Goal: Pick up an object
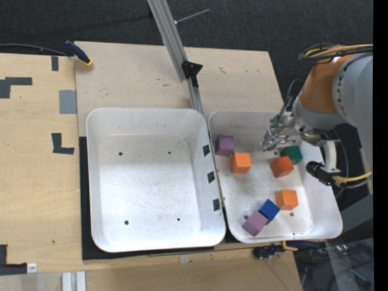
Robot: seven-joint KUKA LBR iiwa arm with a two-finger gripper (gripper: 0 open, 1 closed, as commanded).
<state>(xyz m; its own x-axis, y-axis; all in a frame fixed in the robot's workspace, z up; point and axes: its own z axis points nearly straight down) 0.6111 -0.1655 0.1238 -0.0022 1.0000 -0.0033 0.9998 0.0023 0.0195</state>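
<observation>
The right bin (315, 223) holds several small blocks. A purple cube (225, 144) and an orange cube (240, 162) lie at its left. A red-orange cube (282, 166) and a green block (292, 154) sit close together near the middle right. Lower down are an orange cube (287, 199), a blue cube (269, 210) and a purple block (255, 223). My gripper (274, 139) hangs low over the bin, just left of and above the green block, with no block seen between its fingers.
The left bin (97, 162) stands beside the right one. A slanted metal rail (170, 35) runs down to a black clamp (191, 70) at the bins' far edge. The grey arm (339, 96) with its orange band enters from the right.
</observation>
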